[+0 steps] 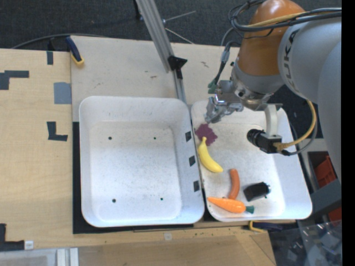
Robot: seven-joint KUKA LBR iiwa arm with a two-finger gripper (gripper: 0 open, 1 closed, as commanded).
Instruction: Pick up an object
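The right bin [288, 182] holds a purple grape bunch [206, 132], a yellow banana [209, 158], a red sausage [234, 183], an orange carrot [227, 205] and a black block [257, 191]. My gripper [214, 113] hangs at the bin's far left corner, just above and right of the grapes. Nothing shows between its fingers, and their opening is too small to judge from this angle.
The left bin [136, 159] lies beside the right one, with a raised divider [191, 154] between them. A slanted metal pole [161, 37] rises behind the bins. The grey arm with its orange band [272, 32] covers the right bin's far right part.
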